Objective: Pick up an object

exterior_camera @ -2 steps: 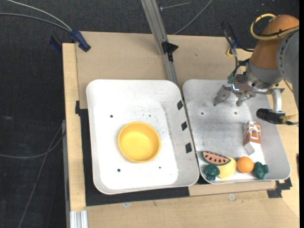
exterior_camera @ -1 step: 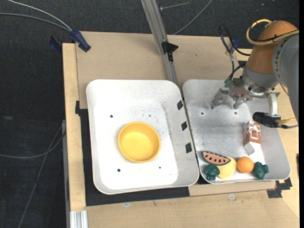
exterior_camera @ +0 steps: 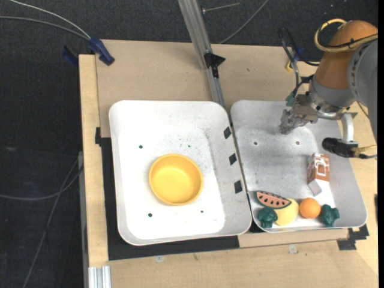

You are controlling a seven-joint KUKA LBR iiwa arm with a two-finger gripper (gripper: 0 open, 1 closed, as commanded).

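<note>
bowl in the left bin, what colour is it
Yellow: the bowl shows plainly in the camera view.

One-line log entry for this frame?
end effector: over right bin far end | toys: near edge | yellow bowl: left bin

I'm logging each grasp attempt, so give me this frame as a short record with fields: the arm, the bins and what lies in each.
arm: gripper low over the far end of the right bin
gripper contents: nothing seen between the fingers
left bin: yellow bowl
right bin, near edge: watermelon slice, orange, two green toys
right bin, right side: brown carton
nearest object to gripper: brown carton, apart from it
</note>
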